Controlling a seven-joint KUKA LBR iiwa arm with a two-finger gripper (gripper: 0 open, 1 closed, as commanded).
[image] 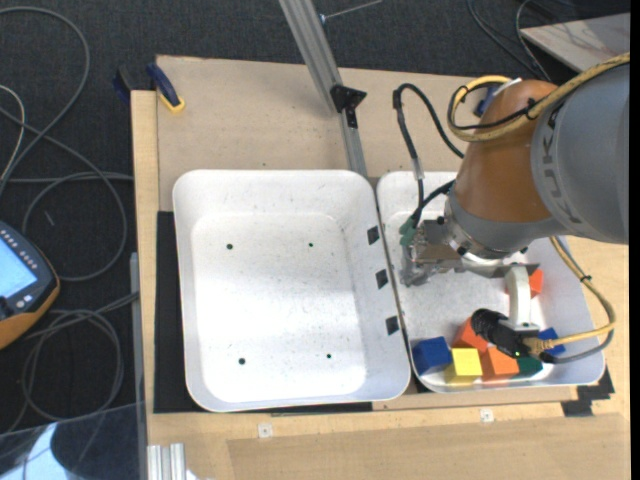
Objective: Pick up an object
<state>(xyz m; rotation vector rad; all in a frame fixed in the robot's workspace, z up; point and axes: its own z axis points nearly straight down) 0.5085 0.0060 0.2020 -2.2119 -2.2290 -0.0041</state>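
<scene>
White plastic makes up two shallow bins set side by side on a pale wooden bench (250, 108), seen from above at a slant. The left bin (190, 198) has a few small dark dots on its floor. The grey arm (560, 158), with its orange band, reaches in from the right over the right bin (445, 308). Its gripper (415, 258) hangs over the back left part of that bin, close to the wall between the two bins. Whether it is open or closed cannot be told from this angle, and nothing can be seen held in it.

The things to pick sit in a tight row against the right bin's front wall, well apart from the gripper. From left to right they are a blue block (432, 353), a yellow block (467, 365), an orange block (500, 363) and a green piece (533, 370) that is partly hidden.

The blocks look small, stiff and light, with flat, probably smooth faces. The blue block seems the easiest to take, because its left side is free. A grip across two opposite flat faces should hold it, though the yellow block touching it and the wall just beside it leave little room
</scene>
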